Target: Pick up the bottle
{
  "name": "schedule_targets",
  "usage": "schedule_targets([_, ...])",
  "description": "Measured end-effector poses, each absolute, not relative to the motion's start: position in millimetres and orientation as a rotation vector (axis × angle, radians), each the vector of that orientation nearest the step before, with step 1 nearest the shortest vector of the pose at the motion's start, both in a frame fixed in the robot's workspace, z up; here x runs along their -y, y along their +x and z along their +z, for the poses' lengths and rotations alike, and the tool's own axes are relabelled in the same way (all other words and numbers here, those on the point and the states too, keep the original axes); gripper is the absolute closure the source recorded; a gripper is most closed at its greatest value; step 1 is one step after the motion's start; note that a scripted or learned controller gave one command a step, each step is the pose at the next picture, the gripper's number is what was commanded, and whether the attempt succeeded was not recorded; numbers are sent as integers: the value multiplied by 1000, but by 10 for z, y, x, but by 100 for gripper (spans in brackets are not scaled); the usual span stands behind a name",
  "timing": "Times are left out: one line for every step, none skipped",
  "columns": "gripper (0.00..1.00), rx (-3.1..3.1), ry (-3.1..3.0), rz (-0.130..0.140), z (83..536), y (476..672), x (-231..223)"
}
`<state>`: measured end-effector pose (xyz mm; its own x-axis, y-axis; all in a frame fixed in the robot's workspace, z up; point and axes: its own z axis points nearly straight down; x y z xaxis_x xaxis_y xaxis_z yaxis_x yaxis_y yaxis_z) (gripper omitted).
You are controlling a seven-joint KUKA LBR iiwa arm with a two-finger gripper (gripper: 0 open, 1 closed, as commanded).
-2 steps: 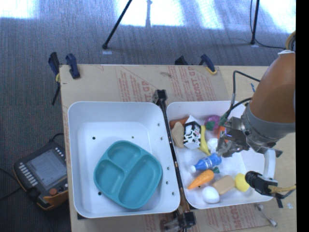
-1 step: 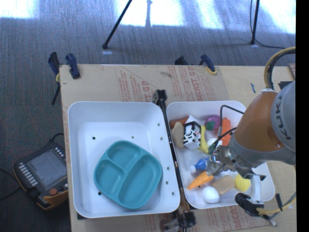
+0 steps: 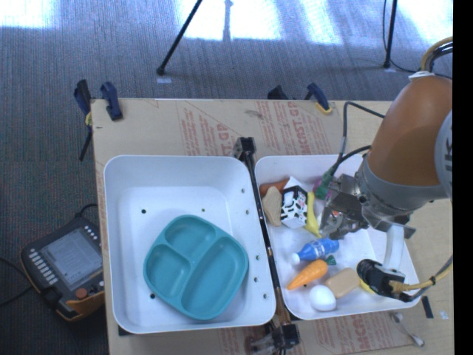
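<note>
While your hand (image 3: pixel 336 217) hovers just above it, grip state unreadable, the blue bottle (image 3: pixel 315 251) lies mid right bin (image 3: pixel 295 309), beside the carrot (image 3: pixel 308 274); pickup not done.

Grey arm (image 3: pixel 414 146) with orange band, bent downward from the right, pincer (image 3: pixel 334 224) pointing down
</note>
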<state>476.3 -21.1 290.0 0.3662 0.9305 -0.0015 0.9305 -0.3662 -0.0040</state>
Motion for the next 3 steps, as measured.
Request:
schedule_targets([100,1466,-2776,7,3097,4761,104])
schedule_targets([100,876,-3019,1,3822,4770,306])
schedule_targets([100,902,-3012,5,3907,4784,287])
